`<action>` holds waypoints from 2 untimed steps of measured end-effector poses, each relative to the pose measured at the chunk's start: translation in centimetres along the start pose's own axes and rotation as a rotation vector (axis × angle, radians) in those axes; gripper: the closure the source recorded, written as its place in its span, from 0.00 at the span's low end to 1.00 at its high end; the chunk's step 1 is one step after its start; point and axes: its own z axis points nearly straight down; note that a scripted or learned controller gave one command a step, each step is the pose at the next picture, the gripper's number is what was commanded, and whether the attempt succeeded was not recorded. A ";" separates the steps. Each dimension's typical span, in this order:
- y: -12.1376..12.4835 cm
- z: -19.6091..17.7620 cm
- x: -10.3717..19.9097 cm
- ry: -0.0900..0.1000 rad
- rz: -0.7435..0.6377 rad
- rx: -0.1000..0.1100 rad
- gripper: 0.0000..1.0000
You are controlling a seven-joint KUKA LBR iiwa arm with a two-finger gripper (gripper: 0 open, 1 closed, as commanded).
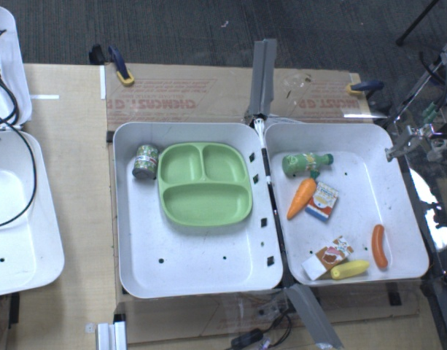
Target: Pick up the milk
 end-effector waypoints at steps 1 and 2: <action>-5.3 10.5 1.8 0.001 -0.154 0.000 0.00; -8.7 18.9 9.2 0.001 -0.017 0.002 0.00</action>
